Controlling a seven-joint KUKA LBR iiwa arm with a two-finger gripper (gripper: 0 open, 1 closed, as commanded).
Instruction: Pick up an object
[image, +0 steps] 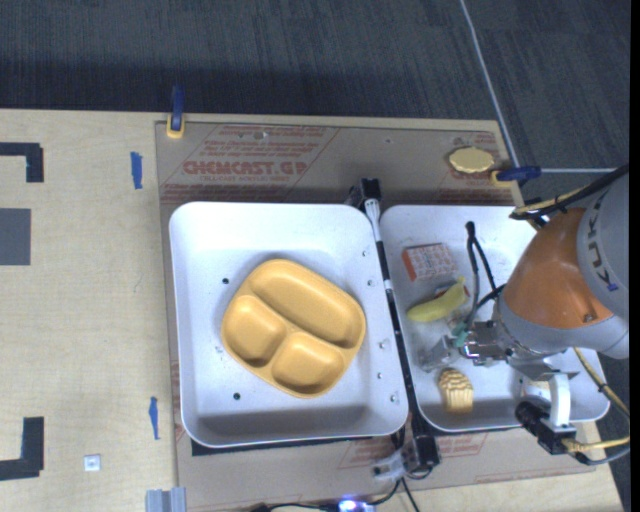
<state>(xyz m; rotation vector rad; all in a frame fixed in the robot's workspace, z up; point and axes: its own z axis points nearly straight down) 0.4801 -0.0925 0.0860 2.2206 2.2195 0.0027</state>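
Note:
The right bin (425, 415) holds a small red and white packet (429, 261) at the back, a yellow banana-like piece (438, 303) in the middle and a pale yellow toy muffin (456, 389) at the front. My gripper (462, 344) reaches down into this bin between the yellow piece and the muffin, beside a clear crinkled item (432, 349). The arm's orange band (553, 283) and grey wrist cover the bin's right half.
The left bin (200, 240) holds a yellow three-compartment tray (291, 325). A black clip strip (385, 270) runs between the two bins. Black cables (478, 262) hang over the right bin. A round tan disc (471, 160) lies on the board behind it.

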